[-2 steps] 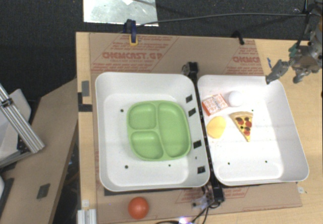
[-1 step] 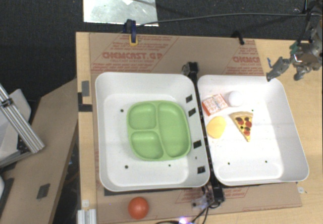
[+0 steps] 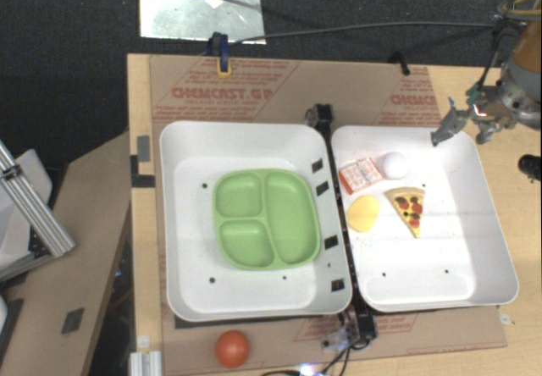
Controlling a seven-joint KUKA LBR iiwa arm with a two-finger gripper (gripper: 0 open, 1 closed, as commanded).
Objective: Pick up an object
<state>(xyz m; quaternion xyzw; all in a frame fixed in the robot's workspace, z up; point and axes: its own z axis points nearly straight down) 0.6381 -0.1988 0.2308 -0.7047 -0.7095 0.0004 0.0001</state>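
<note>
Although the left bin [image 3: 182,196] carries a green divided plate [image 3: 267,218] lying flat at its middle, the likelier picks sit in the right bin [image 3: 474,281], clustered toward its far-left part: a small red-and-white packet [image 3: 358,174], a yellow round piece [image 3: 362,213] just nearer than it, a white ball [image 3: 395,165] beside the packet, and a toy pizza slice [image 3: 408,208] to the right of the yellow piece. Off the bins, an orange-red ball [image 3: 232,348] rests on the counter [image 3: 474,86] at the near edge. All of these look light and stiff — toy food, I judge — with the balls apt to roll away and the flat slice hard to get under; the yellow piece or the packet, taken across its narrow sides, seems the safest hold. Further right, the pincer [image 3: 461,122] hangs above the far-right corner of the right bin, well apart from the cluster, its dark fingers spread and nothing between them. Most of the arm is cut off at the right edge, and the pincer's far finger is hard to make out against the wrist — blurred and small.
</note>
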